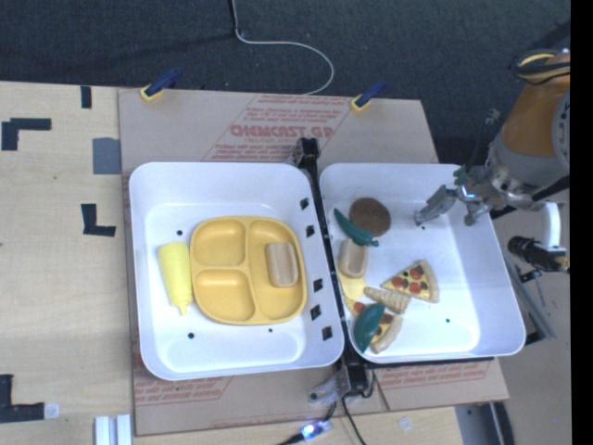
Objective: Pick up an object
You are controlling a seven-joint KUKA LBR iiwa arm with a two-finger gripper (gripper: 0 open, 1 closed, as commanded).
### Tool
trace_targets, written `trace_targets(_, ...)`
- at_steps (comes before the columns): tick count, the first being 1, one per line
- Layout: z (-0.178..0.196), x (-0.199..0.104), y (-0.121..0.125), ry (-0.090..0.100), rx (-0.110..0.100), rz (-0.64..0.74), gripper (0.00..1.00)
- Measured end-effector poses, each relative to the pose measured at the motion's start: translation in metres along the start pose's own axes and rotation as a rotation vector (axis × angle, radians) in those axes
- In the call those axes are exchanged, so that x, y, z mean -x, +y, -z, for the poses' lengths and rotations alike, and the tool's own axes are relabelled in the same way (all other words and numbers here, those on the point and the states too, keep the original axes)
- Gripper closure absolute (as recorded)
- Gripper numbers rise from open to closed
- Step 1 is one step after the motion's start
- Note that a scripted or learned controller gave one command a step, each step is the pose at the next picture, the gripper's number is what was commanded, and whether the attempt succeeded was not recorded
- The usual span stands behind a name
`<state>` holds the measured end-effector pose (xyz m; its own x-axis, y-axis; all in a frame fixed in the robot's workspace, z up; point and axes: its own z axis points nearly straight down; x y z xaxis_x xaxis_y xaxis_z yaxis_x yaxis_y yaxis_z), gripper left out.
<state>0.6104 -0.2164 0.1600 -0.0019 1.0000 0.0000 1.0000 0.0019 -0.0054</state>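
- My gripper [451, 204] hangs over the right bin's [463, 327] upper corner, fingers spread, nothing between them
- Brown round cookie [370, 215] nearest; pizza slice [413, 283] below
- Risk: crowded toys; fingers may clip the bin wall

Grey arm [533, 128] reaches in, gripper [447, 208] angled down-left.

Both white bins [148, 248] looked like smooth, faintly glossy plastic, as did the yellow divided tray [227, 281]. Matt brown cardboard [278, 123] lay beneath them on the pale wood-grain bench [56, 276].
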Motion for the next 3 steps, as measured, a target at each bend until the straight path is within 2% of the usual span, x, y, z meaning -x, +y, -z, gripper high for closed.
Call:
trace_targets(1,-0.064,-0.005,0.002,0.000,0.000,0.002,0.00)
trace_targets(2,-0.076,-0.006,0.003,-0.002,0.004,0.002,0.00)
trace_targets(3,-0.064,-0.006,0.004,-0.003,0.006,0.003,1.00)
